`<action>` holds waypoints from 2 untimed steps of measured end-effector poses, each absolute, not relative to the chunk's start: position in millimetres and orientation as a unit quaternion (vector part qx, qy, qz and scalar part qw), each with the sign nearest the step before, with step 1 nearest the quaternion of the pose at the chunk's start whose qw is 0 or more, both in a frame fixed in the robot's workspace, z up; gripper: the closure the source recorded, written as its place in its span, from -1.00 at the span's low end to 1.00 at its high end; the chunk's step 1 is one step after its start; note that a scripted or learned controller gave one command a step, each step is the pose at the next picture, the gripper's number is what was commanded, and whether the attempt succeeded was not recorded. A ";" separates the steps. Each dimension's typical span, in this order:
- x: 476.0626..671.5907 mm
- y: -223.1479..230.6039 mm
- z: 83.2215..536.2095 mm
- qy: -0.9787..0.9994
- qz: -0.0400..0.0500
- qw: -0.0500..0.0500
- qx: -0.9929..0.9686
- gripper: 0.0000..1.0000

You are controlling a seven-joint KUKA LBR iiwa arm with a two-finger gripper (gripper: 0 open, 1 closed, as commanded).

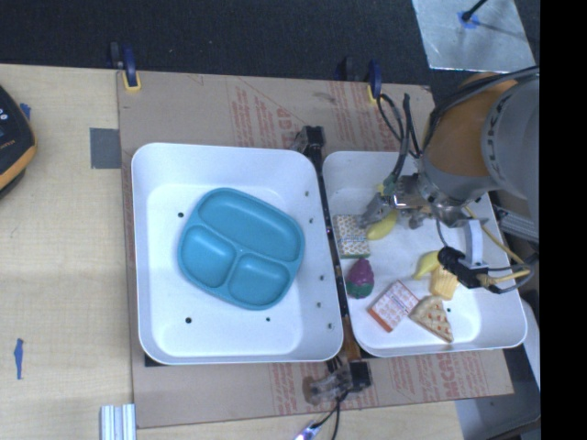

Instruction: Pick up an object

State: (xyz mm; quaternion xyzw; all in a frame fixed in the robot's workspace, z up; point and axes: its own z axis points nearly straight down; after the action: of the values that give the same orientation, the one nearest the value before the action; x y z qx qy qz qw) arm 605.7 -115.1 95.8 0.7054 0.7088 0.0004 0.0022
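Note:
My gripper [393,207] hangs low over the upper left part of the right bin [491,333]. A small yellow piece [382,226] lies right under its tip, and I cannot see whether they touch. Left of it lies a patterned square tile [351,235]. Further down the bin are a purple eggplant-like toy with a green top [359,278], a red and white packet [394,305], a tan wedge [433,319] and two more yellow pieces [427,264] [445,283].
The left bin [156,324] holds a blue divided plate [240,247]. The arm's grey body and orange band [468,140] cover the right bin's upper right corner. Cables [481,273] loop over its right side. A black and yellow device [11,140] sits at the far left.

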 end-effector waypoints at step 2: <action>637.5 -144.7 102.8 0.708 -0.002 -0.001 0.706 1.00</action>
State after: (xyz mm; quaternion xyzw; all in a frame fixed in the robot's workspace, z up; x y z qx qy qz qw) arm 637.5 -144.7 102.8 0.7060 0.7082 -0.0017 -0.0014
